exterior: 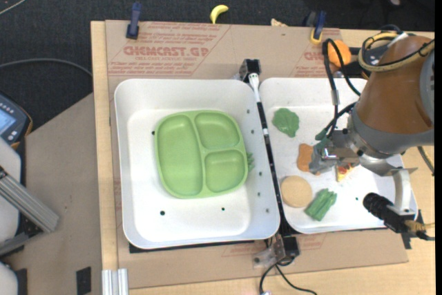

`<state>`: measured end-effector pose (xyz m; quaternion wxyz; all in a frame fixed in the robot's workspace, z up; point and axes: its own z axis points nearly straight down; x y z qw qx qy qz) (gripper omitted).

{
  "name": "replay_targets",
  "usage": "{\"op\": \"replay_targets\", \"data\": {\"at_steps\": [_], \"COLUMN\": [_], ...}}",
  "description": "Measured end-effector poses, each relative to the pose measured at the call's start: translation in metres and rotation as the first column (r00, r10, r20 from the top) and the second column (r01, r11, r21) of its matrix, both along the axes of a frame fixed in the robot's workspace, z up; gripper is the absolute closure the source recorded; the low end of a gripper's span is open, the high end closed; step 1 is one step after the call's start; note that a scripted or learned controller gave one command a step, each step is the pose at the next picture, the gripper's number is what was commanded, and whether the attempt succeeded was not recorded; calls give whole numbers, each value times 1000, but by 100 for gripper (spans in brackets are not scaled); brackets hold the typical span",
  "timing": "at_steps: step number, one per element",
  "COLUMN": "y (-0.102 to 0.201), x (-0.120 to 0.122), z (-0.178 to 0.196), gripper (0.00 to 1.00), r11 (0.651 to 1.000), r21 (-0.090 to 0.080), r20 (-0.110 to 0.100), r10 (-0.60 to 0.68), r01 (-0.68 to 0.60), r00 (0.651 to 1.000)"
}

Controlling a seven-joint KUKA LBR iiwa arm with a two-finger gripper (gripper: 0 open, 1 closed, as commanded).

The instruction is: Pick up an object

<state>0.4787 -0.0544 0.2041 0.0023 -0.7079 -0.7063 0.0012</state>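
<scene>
The end effector [323, 161] hangs low over the right shallow white plastic bin [349, 219], carried by the grey arm with its orange band [399, 83] that reaches in from the right; whether it is spread or pressed together I cannot tell, since the wrist hides much of it. Just to its left, touching or nearly so, lies a small orange block-shaped piece [305, 156] — it cannot be made out whether anything sits between the tips. Up and to the left of the end effector rests a rounded, leafy green toy [286, 121]. Below and a little left lies a flat tan disc like a biscuit [296, 191], and right beside that disc, below the end effector, a ridged green plastic piece [321, 204] lies tilted. Well to the left, across the black divider where the two bins meet, the left shallow white plastic bin [135, 169] holds a light green plastic tray with three compartments [202, 153], lying flat. Both bins sit on a brown cardboard-covered desk [173, 45] — a small yellow banana-shaped toy [219, 12] lies at its far edge.
</scene>
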Motion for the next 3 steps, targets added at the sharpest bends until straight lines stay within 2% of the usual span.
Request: {"op": "replay_targets", "data": {"at_steps": [1, 2, 3], "y": [88, 99, 92], "x": [0, 2, 37], "z": [-21, 113, 66], "gripper": [100, 100, 100], "r11": [1000, 1000, 1000], "r21": [1, 1, -2], "r20": [0, 20, 1], "r10": [7, 6, 1], "r01": [-7, -6, -1], "r00": [1000, 1000, 1000]}}
